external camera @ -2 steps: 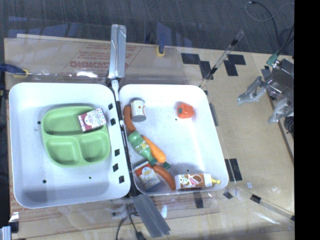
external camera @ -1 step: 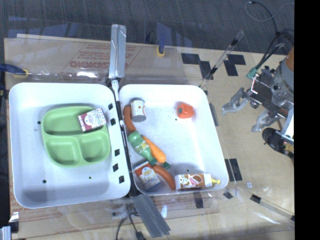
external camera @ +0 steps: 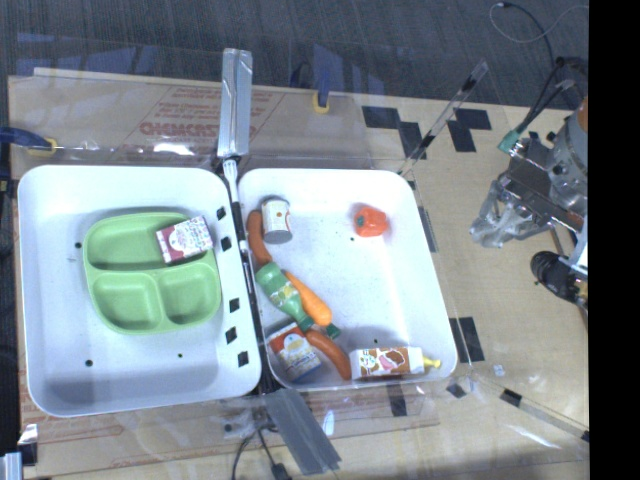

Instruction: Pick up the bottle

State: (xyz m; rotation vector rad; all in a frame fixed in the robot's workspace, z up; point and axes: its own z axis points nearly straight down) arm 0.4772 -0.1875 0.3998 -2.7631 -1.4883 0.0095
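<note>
Bottle: a green plastic bottle [external camera: 281,297] with a dark cap is seen lying on its side in the right-hand white bin [external camera: 415,268], close to the left wall, its capped end pointed toward the near right.
Touching the bottle: an orange carrot [external camera: 306,299] is laid along its right side, in contact with it; a reddish sausage [external camera: 257,238] is placed just beyond its far end.
Near end of that bin: a small carton with a red and white label [external camera: 293,353] is set in the near left corner, a second reddish sausage [external camera: 331,353] is laid beside it, and a flat white and brown tube with a yellow cap [external camera: 390,362] is laid along the near wall.
Far end of that bin: a small grey can [external camera: 276,221] is seen near the far left corner; a red-orange round fruit [external camera: 370,220] is set well apart to its right.
Left-hand white bin [external camera: 60,368]: a green divided plastic tray [external camera: 130,288] is held in it, with a small red and white packet [external camera: 184,238] lying on the tray's far right part.
Gripper [external camera: 497,226]: it is seen over the bare worktop [external camera: 500,308] to the right of both bins, well apart from the bottle.
Fingers: whether they are apart or together cannot be told; nothing is seen between them.
</note>
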